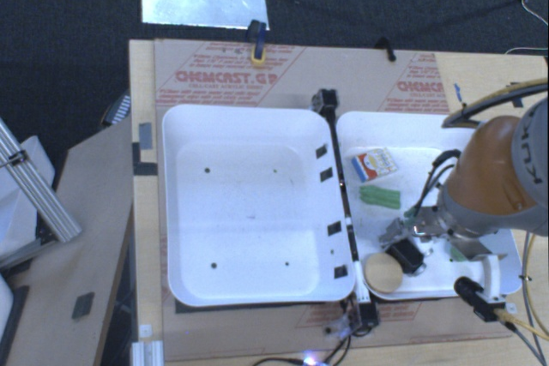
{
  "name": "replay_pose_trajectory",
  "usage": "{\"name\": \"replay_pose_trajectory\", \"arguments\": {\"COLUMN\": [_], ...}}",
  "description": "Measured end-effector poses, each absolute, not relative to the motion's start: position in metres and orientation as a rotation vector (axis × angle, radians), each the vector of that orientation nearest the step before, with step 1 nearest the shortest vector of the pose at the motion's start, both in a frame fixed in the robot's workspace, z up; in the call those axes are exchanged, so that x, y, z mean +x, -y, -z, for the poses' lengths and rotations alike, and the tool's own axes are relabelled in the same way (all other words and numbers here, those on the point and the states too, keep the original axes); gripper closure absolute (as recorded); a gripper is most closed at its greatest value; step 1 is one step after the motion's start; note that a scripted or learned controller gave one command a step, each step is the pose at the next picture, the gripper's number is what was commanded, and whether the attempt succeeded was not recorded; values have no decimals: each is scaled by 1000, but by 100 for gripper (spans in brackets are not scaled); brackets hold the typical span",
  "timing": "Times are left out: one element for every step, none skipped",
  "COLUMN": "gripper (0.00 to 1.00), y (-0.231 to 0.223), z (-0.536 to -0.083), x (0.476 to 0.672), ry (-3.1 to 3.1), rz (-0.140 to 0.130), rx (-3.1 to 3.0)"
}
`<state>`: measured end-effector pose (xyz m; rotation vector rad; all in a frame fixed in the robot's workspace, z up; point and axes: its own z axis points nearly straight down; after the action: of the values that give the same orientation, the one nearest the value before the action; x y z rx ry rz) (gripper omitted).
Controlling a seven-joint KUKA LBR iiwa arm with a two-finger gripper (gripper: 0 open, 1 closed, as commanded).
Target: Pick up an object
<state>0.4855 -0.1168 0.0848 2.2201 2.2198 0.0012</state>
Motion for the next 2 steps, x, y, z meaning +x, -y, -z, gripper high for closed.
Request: {"name": "replay_pose_trajectory", "arguments": {"gripper": [100,100], "y": [118,15], "z": [-97,-190], "x": [490,518], "ry": [-2215,-2232], "rz": [-7,-15], "rx": [2214,2202]}}
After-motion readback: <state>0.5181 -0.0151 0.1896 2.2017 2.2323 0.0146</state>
